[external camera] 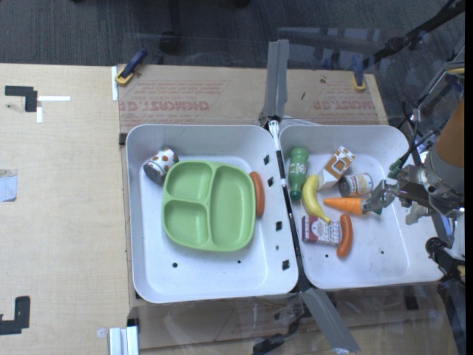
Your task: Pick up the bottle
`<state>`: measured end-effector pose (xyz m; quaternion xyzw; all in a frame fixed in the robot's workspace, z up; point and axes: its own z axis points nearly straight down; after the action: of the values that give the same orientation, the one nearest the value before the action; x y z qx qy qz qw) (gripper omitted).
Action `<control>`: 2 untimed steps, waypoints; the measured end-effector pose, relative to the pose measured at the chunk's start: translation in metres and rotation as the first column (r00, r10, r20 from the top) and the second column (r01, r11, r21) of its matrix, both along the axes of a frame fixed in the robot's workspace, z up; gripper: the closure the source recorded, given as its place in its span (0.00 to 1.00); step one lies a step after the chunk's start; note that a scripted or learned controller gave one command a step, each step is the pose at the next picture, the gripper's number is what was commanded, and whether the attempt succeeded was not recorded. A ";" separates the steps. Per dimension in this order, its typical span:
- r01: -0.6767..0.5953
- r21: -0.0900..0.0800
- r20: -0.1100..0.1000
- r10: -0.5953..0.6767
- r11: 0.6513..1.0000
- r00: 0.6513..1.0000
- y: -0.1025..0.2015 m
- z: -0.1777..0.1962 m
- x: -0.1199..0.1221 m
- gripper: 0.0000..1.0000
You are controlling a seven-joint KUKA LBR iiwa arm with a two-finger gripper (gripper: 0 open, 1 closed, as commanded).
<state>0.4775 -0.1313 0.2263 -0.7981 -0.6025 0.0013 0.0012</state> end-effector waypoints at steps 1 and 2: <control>0.241 -0.003 0.002 -0.241 0.970 0.970 0.101 0.105 0.001 0.00; 0.234 -0.003 -0.002 -0.234 0.972 0.972 0.158 -0.029 -0.001 0.00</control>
<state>0.4766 0.0264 0.1975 -0.8636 -0.5042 0.0029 0.0009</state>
